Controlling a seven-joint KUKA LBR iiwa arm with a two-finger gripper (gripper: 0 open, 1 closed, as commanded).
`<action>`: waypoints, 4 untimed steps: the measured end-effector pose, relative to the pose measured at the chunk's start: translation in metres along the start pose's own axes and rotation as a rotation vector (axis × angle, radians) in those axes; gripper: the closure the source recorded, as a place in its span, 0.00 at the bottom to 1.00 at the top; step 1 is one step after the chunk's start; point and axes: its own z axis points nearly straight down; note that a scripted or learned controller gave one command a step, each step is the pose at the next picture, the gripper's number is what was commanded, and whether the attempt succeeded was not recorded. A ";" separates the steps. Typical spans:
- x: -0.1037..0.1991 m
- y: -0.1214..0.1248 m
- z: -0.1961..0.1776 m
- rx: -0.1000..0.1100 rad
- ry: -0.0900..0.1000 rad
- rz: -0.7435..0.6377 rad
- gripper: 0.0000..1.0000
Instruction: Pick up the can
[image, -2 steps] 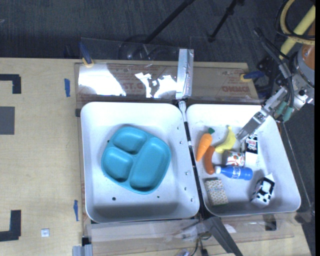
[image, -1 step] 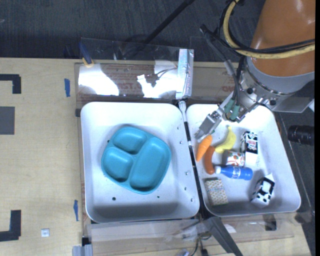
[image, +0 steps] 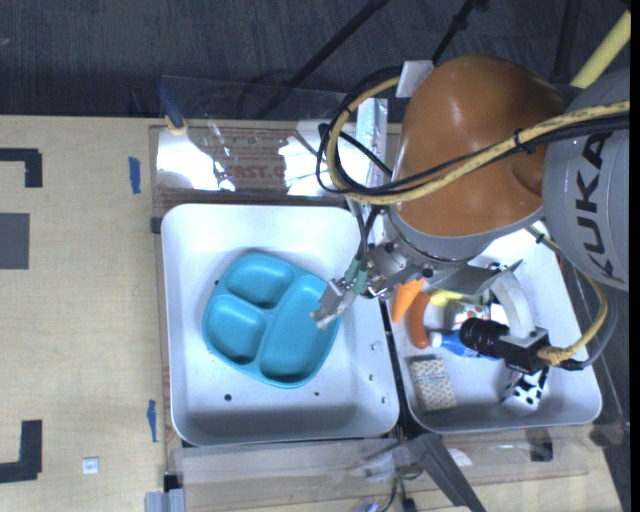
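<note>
Gripper (image: 330, 305) of the KUKA arm (image: 470, 150) hangs low over the left bin (image: 190, 400), its tip at the right edge of a blue tray (image: 250, 320) with three hollows, close to the wall shared by the two bins. From this angle it cannot be told whether the jaws are wide or narrow, and nothing can be seen held between them.

The can (image: 455, 335) lies in the right bin (image: 570, 400), near that bin's middle (much of it sits in the shadow of the arm's wrist, and only white and blue patches of it show). It is apart from the gripper, on the other side of the shared wall. An orange piece (image: 410, 300) lies just beside it on the left, and a black object (image: 500, 340) touches or nearly touches it on the right. A speckled pad (image: 432, 383) lies nearer the front wall of the same bin, with a black-and-white piece (image: 525, 392) toward the front right corner.

A yellow cable (image: 450, 175) loops across the arm's orange band. The bench (image: 70, 300) to the left of the bins is pale wood with black and blue tape marks.
</note>
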 end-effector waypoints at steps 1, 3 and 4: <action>-0.021 -0.010 -0.110 0.000 0.000 0.110 0.00; 0.057 0.066 0.199 0.000 0.001 0.212 0.00; 0.011 0.005 0.166 0.005 0.002 -0.095 0.00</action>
